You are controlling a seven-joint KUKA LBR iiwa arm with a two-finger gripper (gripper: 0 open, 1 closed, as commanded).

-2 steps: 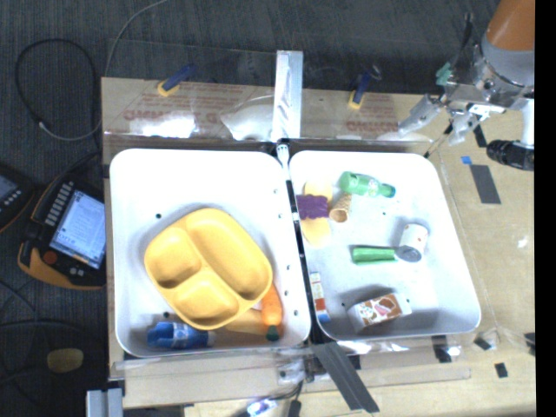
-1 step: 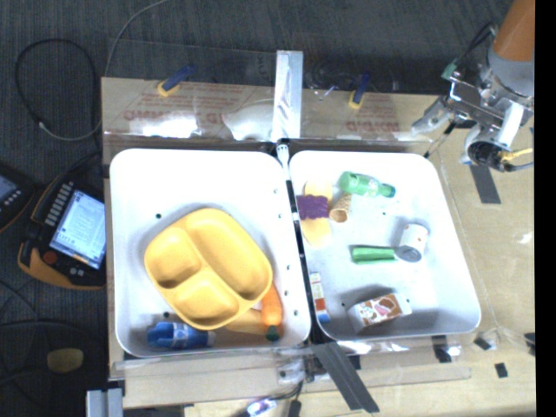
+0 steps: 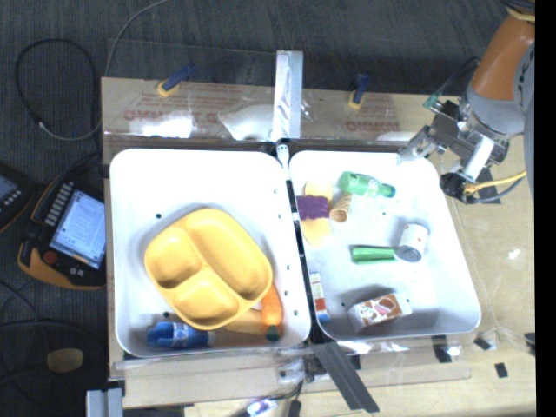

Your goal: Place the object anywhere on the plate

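We see the plate (image 3: 208,268), a yellow divided dish, lying in the left bin (image 3: 130,181), tilted a little and taking up most of its floor. Which object is meant we cannot say; the candidates lie in the right bin (image 3: 434,189): a green bottle (image 3: 365,184) at about 12 o'clock, a purple piece (image 3: 313,206) and a small cone (image 3: 340,207) at 10 o'clock, a green-handled tool (image 3: 375,253) and a white can (image 3: 412,240) near the middle, and a small carton (image 3: 380,310) at 6 o'clock. We judge them all light and stiff; the can and bottle look smooth and apt to roll, so we would grasp across the narrow width. The pincer (image 3: 452,142) hangs over the right bin's 1 o'clock corner, and we cannot tell how it stands. The bins' white floors look slick, with shallow walls. An orange carrot (image 3: 271,306) and a blue item (image 3: 178,335) crowd the plate at 5 and 7 o'clock
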